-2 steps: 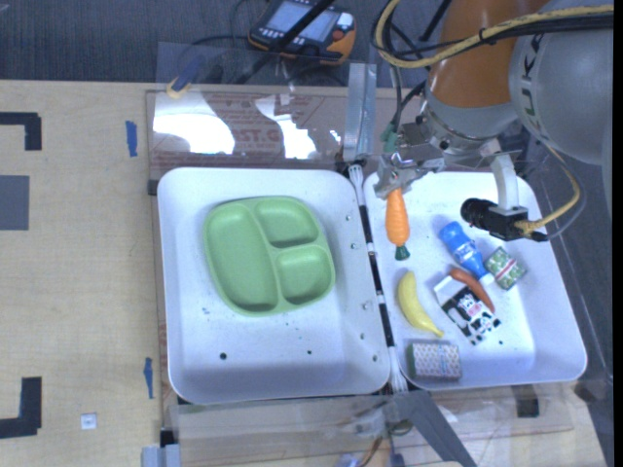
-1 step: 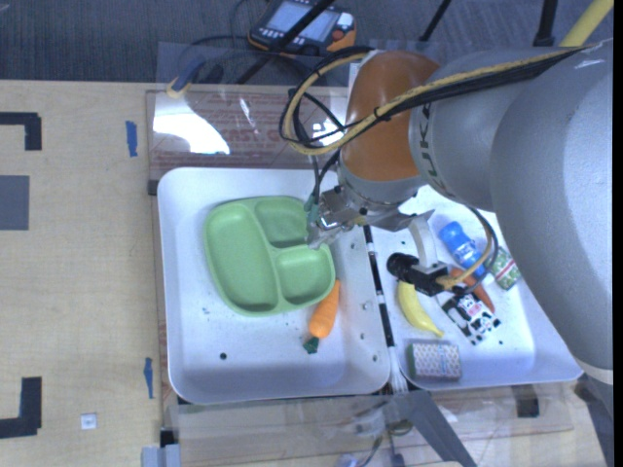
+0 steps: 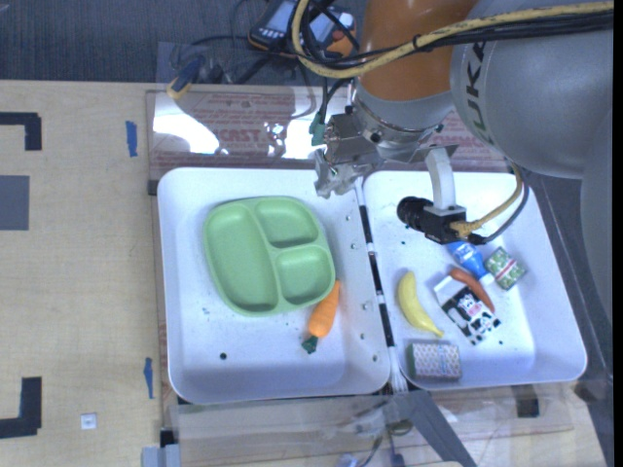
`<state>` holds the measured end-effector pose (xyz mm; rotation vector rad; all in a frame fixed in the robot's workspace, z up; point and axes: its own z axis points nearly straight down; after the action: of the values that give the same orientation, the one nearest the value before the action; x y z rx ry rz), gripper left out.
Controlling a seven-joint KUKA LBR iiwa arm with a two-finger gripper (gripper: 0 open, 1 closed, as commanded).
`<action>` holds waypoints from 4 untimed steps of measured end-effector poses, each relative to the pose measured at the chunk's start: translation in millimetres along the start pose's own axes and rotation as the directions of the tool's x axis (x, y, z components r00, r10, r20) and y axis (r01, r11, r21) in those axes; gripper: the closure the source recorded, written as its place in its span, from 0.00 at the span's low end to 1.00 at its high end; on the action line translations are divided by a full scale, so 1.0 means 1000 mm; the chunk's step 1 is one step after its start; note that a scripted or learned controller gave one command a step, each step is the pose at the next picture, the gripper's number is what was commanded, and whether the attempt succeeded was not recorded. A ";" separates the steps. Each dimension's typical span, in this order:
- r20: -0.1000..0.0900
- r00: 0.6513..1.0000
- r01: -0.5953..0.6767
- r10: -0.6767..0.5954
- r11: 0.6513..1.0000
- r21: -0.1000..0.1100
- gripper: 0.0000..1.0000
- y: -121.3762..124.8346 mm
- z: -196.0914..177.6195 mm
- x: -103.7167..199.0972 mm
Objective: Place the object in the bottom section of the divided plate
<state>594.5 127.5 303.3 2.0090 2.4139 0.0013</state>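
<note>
A light green divided plate (image 3: pixel 265 254) lies in the left bin (image 3: pixel 190 290). It has one large section on its left and two smaller ones on its right, and all three hold nothing. A toy carrot (image 3: pixel 323 314) lies on the bin floor, touching the plate's lower right rim, with its green end pointing down. My gripper (image 3: pixel 333 175) hangs above the top edge of the divider between the bins, up and to the right of the plate. I see nothing in it.
The right bin (image 3: pixel 545 348) holds a banana (image 3: pixel 417 303), a blue item (image 3: pixel 467 258), a green patterned packet (image 3: pixel 504 268), a small orange piece (image 3: pixel 472 285), a black-and-white toy (image 3: pixel 469 314) and a patterned can (image 3: pixel 435 360). Cables trail behind the bins.
</note>
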 end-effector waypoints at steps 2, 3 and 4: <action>-0.001 0.999 0.037 -0.037 0.999 0.003 1.00 -0.085 -0.026 -0.069; -0.001 1.000 -0.024 0.024 1.000 0.002 1.00 -0.114 0.116 -0.086; -0.001 0.995 -0.100 0.100 0.995 0.004 1.00 -0.121 0.119 -0.017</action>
<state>479.1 88.7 183.9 2.1302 2.3123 -0.0018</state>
